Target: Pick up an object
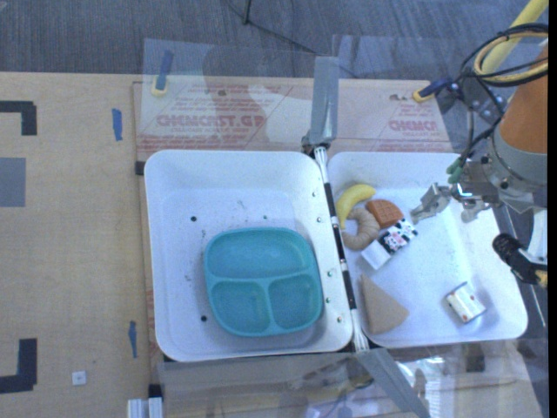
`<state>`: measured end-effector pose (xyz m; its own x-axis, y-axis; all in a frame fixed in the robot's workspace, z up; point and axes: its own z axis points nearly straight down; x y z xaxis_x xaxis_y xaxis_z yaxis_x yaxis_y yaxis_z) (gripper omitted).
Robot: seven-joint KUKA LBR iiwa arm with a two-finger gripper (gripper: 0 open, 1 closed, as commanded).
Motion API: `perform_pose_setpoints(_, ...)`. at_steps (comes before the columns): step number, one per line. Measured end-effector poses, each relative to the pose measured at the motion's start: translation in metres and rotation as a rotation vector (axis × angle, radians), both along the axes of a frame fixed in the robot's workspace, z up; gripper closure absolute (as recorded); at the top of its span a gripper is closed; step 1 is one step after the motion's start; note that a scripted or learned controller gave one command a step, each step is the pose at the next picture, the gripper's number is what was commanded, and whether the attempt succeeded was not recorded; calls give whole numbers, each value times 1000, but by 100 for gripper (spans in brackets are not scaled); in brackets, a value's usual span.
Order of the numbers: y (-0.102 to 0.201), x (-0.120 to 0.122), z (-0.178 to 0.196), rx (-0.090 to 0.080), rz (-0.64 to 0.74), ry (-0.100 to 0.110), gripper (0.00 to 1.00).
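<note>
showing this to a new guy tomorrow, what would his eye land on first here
Most likely the teal divided tray, lying alone in the left bin. Next, the cluster at the near-left of the right bin: a yellow banana against a tan and orange toy, with a tan wedge below. The gripper hangs over that bin's upper right.

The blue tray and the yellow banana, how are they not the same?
The blue tray lies alone in the left bin; the banana is in the right bin, crowded against other small things. The tray is much bigger than the banana. The tray is a flat, rounded rectangle split into three compartments; the banana is one curved piece. Both rest on a white bin floor, and the gripper touches neither.
</note>
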<state>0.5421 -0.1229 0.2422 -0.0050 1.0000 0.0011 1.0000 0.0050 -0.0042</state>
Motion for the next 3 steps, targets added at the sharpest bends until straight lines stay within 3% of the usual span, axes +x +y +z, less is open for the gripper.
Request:
perform_pose_setpoints(1, 27, 44, -93, 0, -8, 0, 0)
perform_pose_setpoints(2, 4, 67, -154, 1, -9, -13, 0)
perform_pose_setpoints(3, 0, 68, -145, -5, -12, -15, 100)
